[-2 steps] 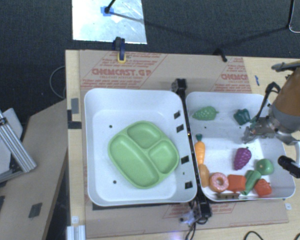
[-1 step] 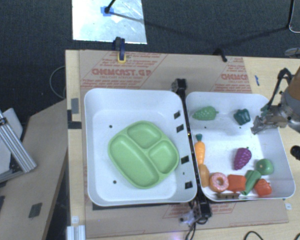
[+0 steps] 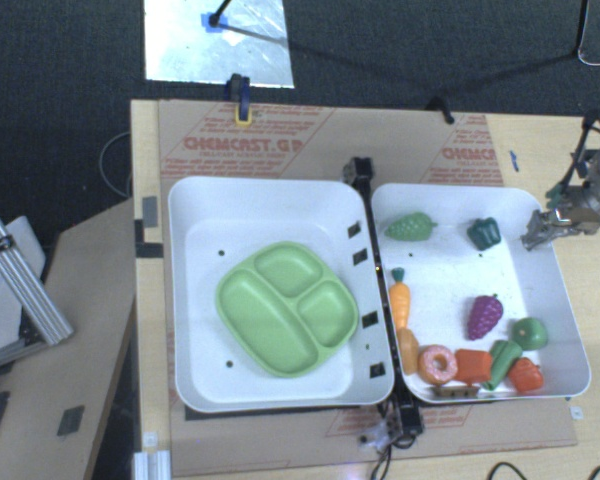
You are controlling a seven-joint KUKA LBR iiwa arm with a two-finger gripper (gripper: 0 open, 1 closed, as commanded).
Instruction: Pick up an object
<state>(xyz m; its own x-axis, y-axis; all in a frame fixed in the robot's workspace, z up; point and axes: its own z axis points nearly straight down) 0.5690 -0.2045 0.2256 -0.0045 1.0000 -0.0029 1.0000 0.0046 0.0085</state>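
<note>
Nearest the camera, along the front wall of the right bin (image 3: 565, 298), we saw a pink doughnut (image 3: 438, 364), an orange block (image 3: 472, 365), a green pod (image 3: 503, 362) and a red piece (image 3: 525, 375) crowded together. Farther back in that bin lay a carrot (image 3: 399, 302), purple grapes (image 3: 484, 315), a dark green pepper (image 3: 484, 232) and a leafy green piece (image 3: 410, 227). Beside that bin's right rim we saw the gripper (image 3: 545, 230); whether its jaws were spread we could not tell. Left of that bin, the other bin (image 3: 195, 218) held a green divided plate (image 3: 285, 309).

Bench (image 3: 150, 298) carries brown printed sheet (image 3: 310, 138); two white bins (image 3: 195, 218) sit side by side.
</note>
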